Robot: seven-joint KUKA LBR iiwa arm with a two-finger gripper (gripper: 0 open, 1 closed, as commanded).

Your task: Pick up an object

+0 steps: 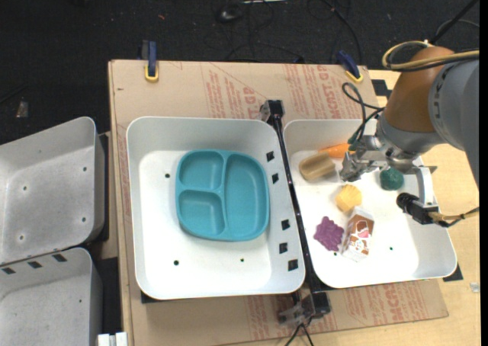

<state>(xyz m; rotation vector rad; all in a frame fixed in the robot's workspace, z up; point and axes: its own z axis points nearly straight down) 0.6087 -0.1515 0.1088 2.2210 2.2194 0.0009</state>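
Jaws down in right bin (427,261), frame right, beside tan block (315,167), just above yellow ball (348,198); open or closed: cannot tell.

**Grey arm, orange band, metal gripper**

The arm (460,100) is a thick, rounded tube of smooth mid-grey, with a soft sheen along its upper side. Above the wrist sits a broad orange band (410,100), matte and slightly brownish, curved like the casing around it. Past the band the wrist (398,145) narrows into a darker grey collar. The gripper (353,171) is a small cluster of silvery and dark metal parts, angular against the round arm, its details too small to make out. Thin black cables (357,100) loop loosely beside the orange band and run toward the gripper.
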